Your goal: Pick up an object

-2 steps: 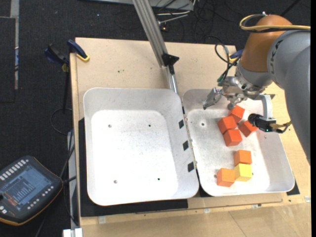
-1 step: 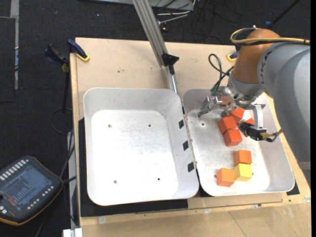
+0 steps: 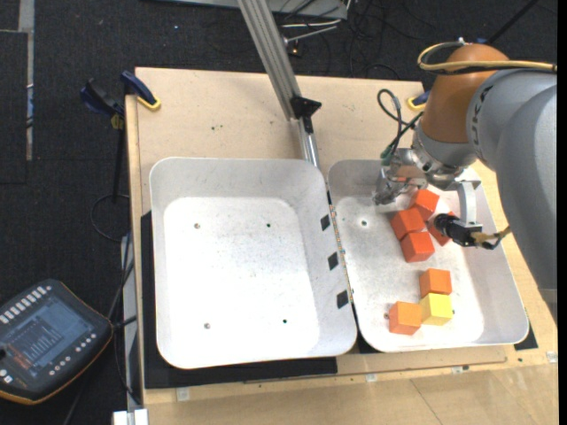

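My gripper hangs low over the back of the right bin, close to its left wall. Just to its right and front lies a cluster of orange blocks: one by the wrist, one below it and one further forward. Another orange block sits toward the front. An orange block and a yellow block lie side by side near the front edge. Nothing can be seen held in the gripper.
The left bin stands beside the right one. A metal pole slants down to the bins' shared back corner. A teach pendant lies at the lower left, off the bench. The arm's grey body covers the right bin's far corner.
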You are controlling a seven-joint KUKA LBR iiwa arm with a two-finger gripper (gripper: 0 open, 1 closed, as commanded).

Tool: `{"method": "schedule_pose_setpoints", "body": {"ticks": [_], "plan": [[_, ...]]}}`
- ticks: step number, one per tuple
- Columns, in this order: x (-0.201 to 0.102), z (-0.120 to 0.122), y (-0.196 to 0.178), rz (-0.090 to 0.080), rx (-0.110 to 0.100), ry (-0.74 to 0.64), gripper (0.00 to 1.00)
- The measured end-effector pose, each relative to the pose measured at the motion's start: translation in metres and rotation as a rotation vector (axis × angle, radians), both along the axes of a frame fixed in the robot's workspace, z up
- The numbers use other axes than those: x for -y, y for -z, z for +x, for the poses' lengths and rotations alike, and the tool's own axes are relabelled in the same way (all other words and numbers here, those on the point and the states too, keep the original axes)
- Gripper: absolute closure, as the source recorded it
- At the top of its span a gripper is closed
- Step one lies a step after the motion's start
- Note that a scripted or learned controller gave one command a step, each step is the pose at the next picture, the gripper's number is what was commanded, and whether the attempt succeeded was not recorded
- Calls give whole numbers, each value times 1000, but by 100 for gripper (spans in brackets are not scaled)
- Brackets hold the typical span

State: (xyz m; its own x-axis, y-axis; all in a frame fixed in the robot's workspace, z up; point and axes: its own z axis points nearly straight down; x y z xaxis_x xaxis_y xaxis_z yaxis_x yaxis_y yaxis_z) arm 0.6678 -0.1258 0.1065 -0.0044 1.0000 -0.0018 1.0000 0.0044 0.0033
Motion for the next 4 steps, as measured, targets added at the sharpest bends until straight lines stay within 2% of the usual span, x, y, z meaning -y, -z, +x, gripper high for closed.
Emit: {"method": "schedule_pose_setpoints", "body": {"ticks": [1, 3, 4], "plan": [[-6, -1, -46, 1, 3, 2, 100], [-1, -2, -163, -1, 5, 2, 100], [-45, -12, -159, 3, -4, -3, 100]]}}
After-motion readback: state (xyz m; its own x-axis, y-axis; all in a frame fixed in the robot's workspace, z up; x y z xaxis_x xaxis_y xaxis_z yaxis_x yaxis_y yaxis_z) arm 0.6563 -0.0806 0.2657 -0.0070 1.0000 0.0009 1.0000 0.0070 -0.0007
